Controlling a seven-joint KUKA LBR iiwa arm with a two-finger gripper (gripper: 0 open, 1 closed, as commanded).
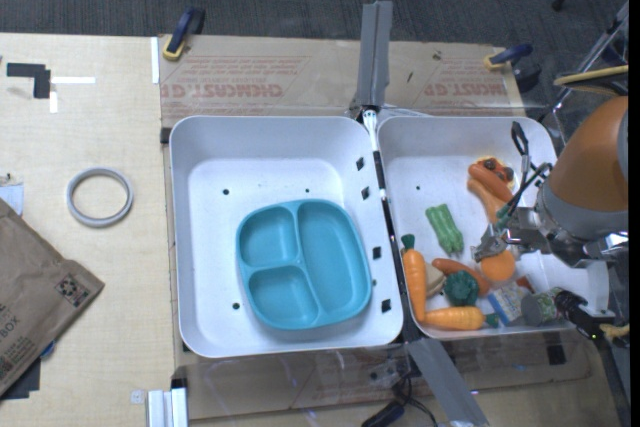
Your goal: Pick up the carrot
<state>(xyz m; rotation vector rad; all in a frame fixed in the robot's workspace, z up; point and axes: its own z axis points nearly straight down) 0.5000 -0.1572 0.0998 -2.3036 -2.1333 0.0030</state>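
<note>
I am hovering my gripper (497, 237), fingers' state unclear, over the right bin (420, 140), the carrot (414, 280) lying unlifted to its left.

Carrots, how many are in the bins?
2 clear ones, both in the right bin: one carrot along its left wall, another carrot at the front. Others may hide among the toy pile.
</note>
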